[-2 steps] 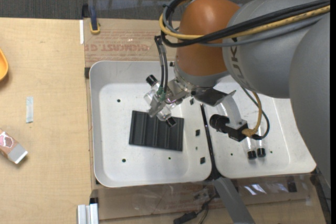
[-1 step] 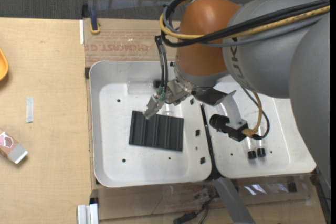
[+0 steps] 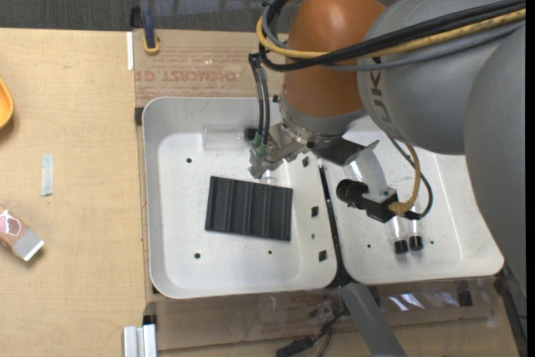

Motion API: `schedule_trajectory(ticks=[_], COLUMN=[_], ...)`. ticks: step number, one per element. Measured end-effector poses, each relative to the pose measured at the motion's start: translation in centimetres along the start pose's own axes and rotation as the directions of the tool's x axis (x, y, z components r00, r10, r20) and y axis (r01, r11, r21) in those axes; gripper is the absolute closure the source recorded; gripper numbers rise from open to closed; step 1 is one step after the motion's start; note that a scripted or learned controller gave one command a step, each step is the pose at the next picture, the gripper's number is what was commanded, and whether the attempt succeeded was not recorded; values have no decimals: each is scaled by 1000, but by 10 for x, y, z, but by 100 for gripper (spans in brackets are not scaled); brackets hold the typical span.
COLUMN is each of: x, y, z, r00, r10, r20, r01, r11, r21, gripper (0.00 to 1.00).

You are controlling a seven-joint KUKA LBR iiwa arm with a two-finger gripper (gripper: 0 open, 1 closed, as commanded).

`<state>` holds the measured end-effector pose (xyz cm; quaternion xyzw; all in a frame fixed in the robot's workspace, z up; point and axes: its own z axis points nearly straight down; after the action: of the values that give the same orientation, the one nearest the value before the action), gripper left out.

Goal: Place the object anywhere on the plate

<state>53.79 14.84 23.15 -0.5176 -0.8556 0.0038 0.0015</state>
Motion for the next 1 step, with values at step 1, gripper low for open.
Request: schedule_trajectory(ticks=[1], x=[72], y=[-28], z=[-52], r00=[933], r10=[-359], r20=[2], r01=[359], r11=[933], r21=[-5], gripper=[100])
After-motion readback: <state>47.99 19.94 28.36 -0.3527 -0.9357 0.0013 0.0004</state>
